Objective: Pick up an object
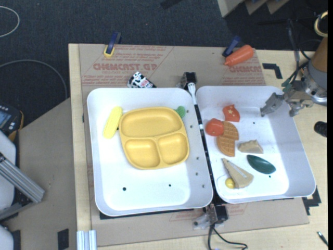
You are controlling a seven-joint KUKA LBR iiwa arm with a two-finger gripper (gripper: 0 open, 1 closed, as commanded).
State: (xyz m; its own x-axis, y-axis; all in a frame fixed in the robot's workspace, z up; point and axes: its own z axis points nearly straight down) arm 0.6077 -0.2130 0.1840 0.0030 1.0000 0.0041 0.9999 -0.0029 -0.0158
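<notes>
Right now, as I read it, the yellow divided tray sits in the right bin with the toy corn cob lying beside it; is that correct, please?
Not quite. The yellow divided tray sits in the left bin, not the right one. The toy corn cob does lie beside it, along its left side. The camera view shows this.
</notes>
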